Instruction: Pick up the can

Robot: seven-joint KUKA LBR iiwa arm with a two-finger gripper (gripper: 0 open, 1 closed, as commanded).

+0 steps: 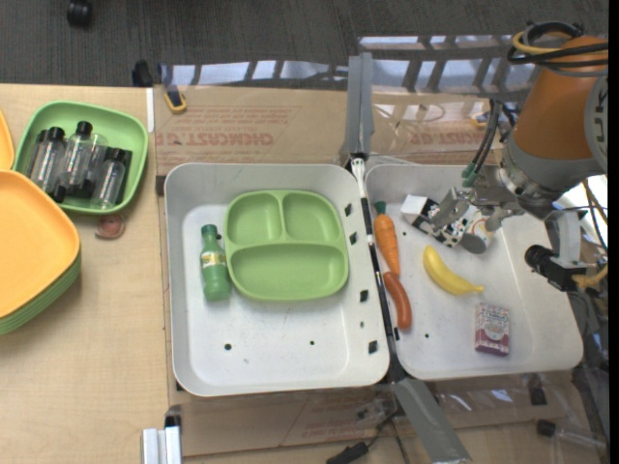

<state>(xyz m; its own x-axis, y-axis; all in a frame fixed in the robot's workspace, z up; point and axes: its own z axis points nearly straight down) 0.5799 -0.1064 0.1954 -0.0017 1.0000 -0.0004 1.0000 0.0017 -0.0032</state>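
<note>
Fingers (447, 222) of the robot hang low over the far part of the right white bin (556, 361), but they are too small and dark for me to tell if they are spread or pressed together. I think they are there because the can is right next to them.

Nearest to us in that bin stands a small red and white box (491, 329). A bit further in lies a yellow banana (450, 271), well apart from the box. Along the left wall lie a long red pepper (398, 300) and then an orange carrot (387, 240), end to end, out of the way.

Past the banana is a small grey round can (472, 242). It sits on the bin floor, just beside the fingers on their right. I cannot see it between them, so I think it is not picked up yet.

The left white bin (280, 370) has a green bottle (214, 262) lying next to a green plate with three parts (286, 245).

The grey arm with an orange band (561, 104) reaches in from the far right, tilted down to get at the can.
</note>
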